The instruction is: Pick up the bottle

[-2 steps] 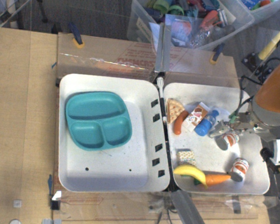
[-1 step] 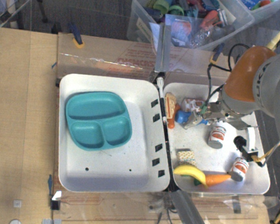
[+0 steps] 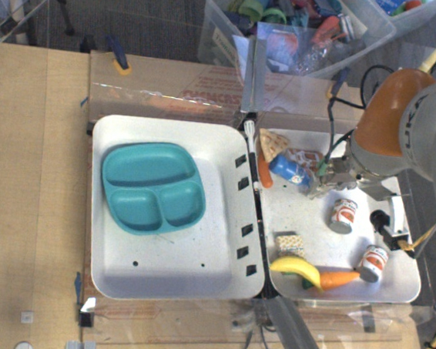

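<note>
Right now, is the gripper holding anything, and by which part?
Cannot be told. The gripper is low in the right bin beside the blue bottle, but a hold isn't visible.

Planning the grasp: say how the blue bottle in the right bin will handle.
The blue bottle lies on its side, so it may roll when nudged. It looks like smooth plastic, probably light and slippery. The hand is close beside it.

Two white bins, one teal tray, two cans, one banana, one carrot
</note>
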You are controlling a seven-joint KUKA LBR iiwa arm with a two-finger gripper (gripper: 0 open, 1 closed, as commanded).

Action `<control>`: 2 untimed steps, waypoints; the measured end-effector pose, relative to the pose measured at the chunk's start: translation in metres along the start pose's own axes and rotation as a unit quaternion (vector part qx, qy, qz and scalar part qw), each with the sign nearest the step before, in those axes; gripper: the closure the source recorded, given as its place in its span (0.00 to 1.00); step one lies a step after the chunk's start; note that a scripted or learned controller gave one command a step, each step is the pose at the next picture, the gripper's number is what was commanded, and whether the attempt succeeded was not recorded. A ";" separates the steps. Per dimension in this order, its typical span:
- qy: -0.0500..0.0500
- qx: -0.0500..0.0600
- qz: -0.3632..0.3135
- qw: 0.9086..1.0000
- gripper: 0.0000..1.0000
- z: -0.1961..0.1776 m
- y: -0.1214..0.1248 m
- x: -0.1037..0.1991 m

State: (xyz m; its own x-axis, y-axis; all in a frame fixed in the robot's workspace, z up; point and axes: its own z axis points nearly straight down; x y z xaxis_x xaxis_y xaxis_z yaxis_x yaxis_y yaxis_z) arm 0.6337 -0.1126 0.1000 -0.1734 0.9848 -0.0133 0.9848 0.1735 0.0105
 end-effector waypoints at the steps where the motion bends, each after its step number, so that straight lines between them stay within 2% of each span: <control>1: 0.005 0.006 0.143 0.990 1.00 -0.090 0.027 0.098; 2: 0.005 0.006 0.206 0.978 1.00 -0.133 0.001 0.054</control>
State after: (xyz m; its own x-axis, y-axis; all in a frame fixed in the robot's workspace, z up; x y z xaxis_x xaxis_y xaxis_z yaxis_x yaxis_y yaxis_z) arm 0.6235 -0.0573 0.2328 0.2385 0.9711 -0.0011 0.9711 -0.2385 0.0013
